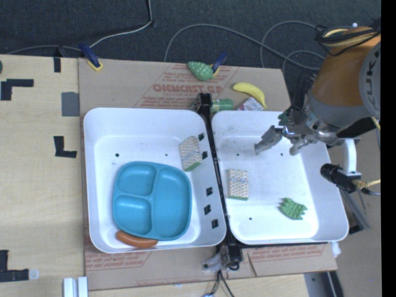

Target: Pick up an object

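Two white bins | cardboard reads "CHEMCAST" | jaws spread, nothing between

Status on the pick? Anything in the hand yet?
Nothing looks picked. The hand hovers open over the right bin, nothing between its fingers. The patterned block and green toy lie on that bin's floor, apart from it. Left: descend, close, lift.

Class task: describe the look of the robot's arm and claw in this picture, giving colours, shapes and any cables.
The arm is thick and rounded, grey with a broad orange band above the wrist. The claw is dull grey metal with two slim fingers. Black cables loop over the top of the band.
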You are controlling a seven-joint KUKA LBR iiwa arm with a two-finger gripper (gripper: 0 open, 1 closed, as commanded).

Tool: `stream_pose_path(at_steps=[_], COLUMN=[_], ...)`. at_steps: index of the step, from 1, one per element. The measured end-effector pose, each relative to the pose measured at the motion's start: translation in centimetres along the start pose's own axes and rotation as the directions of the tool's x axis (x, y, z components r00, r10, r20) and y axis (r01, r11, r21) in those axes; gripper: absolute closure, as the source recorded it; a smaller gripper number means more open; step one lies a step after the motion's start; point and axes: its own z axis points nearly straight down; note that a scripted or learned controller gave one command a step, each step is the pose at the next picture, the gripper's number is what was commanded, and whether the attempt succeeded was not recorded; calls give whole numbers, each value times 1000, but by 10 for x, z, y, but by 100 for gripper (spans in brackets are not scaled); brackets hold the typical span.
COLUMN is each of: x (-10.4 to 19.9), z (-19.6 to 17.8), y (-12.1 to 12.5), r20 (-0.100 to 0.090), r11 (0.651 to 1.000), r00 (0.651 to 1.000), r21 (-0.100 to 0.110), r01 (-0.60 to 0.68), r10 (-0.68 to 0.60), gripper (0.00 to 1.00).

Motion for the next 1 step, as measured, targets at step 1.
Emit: stream_pose_path(at_steps=[1], x=[16], z=[144], y=[29], r20=[0], r11=[1000], r00=[1000], r21=[-6], r01=[1], r10=[-1], gripper=[0])
